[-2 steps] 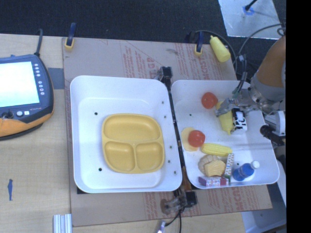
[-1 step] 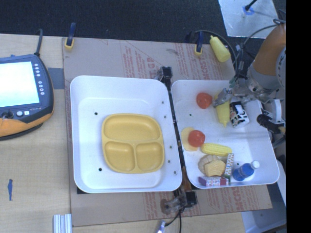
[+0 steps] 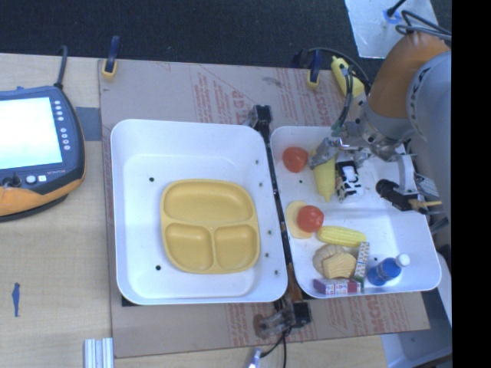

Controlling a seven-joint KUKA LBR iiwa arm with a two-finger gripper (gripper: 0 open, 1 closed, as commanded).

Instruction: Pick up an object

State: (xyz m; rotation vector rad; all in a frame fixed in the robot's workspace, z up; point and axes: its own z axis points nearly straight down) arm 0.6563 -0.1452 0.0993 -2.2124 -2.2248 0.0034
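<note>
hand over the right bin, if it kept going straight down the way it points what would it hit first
Most likely the yellow banana-like piece right under the hand, with a small black-and-white object beside it. Depth is unclear from this slanted view, so it could instead meet the right bin floor.

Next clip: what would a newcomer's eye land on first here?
Probably the yellow divided tray, lying alone in the left bin. Next, the clutter in the right bin: two red tomatoes, a corn cob, a blue bottle. The gripper hangs over that bin's upper part, beside a yellow banana-like piece.
</note>
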